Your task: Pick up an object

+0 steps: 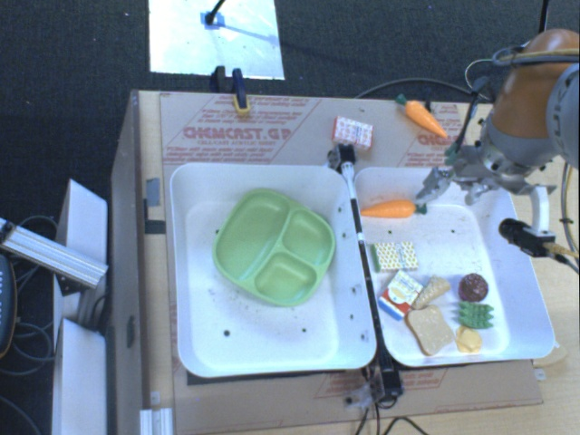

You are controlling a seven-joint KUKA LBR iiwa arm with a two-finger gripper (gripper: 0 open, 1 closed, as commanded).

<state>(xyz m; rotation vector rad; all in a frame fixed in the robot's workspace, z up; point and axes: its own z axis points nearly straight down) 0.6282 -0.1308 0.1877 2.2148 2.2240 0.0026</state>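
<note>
pincer (433, 188) grip: I can't tell | hangs beside carrot (390, 210) | risk: I nudge it, it rolls off

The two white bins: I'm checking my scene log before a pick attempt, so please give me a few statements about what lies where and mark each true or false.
1. The light green divided plastic plate lies in the left white bin. True.
2. An orange toy carrot lies in the right white bin, near its upper edge. True.
3. The slice of toy bread rests on the green plate. False: it lies in the right bin, near the lower edge.
4. Both carrots are inside bins. False: the second orange carrot lies on the brown board above the bins.
5. The gripper hovers over the left bin. False: it is over the right bin, beside the carrot's green tip.
</note>
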